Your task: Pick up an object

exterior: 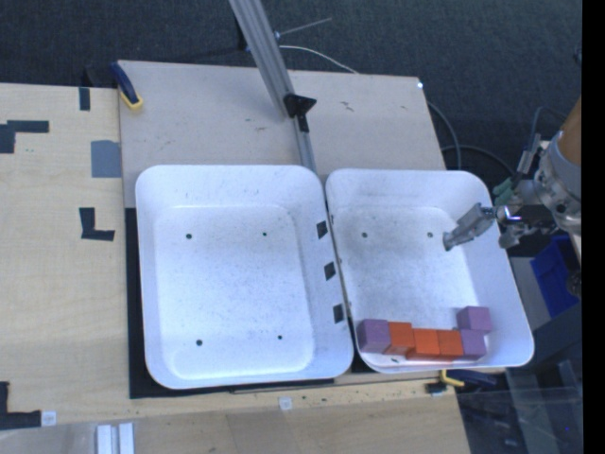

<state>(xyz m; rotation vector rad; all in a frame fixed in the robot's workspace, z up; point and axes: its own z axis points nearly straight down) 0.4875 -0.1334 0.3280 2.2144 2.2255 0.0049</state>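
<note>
Several blocks lie in a row along the front wall of the right bin (pixel 416 183): a purple block (pixel 374 334) at the left end, orange blocks (pixel 425 341) in the middle, and two purple blocks (pixel 474 330) stacked at the right end. My gripper (pixel 475 225) hangs over the right side of this bin, well behind the blocks and apart from them. Nothing shows in its grasp. The grey arm reaches in from the right edge.
The left bin (pixel 151 253) sits beside the right one, with black clips (pixel 329 270) on the shared rim. A slanted aluminium post (pixel 269 55) rises behind the bins. A yellow-blue tool (pixel 128 88) lies at the far left of the bench.
</note>
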